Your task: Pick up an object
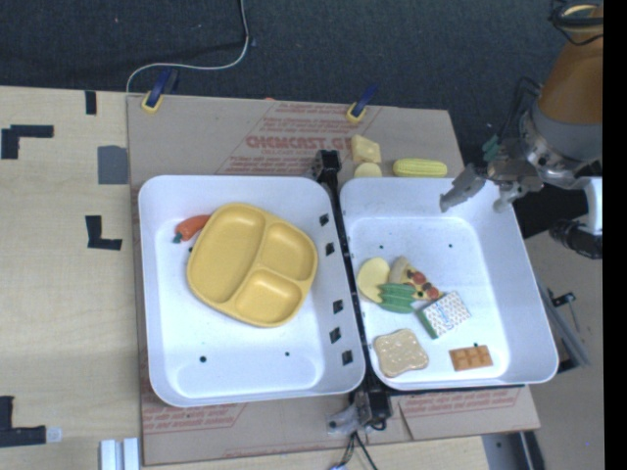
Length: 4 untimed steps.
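While the gripper [482,190] hangs at the frame's upper right over the right bin [509,262], fingers apart and empty (poised for descent), toy food [404,292] lies clustered lower centre-right.

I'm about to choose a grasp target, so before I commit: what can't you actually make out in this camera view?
- Orange piece in the left bin: the yellow divided plate covers its right end, so its full shape is hidden.
- Small pile in the right bin: the pieces overlap and are too small to identify separately.
- Pincer: blurred over the right bin's far rim; finger opening unreadable.
- Arm: cut off by the frame's right side.
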{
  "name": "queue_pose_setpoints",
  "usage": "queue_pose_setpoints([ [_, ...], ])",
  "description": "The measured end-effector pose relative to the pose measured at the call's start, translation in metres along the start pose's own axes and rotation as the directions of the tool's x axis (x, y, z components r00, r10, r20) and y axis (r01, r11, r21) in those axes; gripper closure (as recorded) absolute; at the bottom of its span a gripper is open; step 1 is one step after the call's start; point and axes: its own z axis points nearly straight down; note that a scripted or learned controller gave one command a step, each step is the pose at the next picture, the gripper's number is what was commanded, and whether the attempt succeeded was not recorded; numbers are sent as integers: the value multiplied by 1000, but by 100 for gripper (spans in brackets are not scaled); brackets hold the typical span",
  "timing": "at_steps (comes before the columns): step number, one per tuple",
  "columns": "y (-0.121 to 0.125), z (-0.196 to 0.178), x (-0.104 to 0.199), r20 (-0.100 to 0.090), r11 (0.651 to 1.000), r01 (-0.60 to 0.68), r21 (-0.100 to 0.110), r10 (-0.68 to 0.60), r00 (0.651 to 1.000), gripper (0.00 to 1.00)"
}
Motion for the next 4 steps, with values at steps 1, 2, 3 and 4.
queue_pose_setpoints([
  [1, -56, 97, 25, -4, 1000, 0, 13, 0, 1000, 0],
  [2, -62, 169, 30, 2, 1000, 2, -8, -2, 1000, 0],
  [3, -31, 170, 76, 1, 1000, 3, -5, -3, 1000, 0],
  [4, -52, 170, 73, 1, 1000, 0, -5, 0, 1000, 0],
])
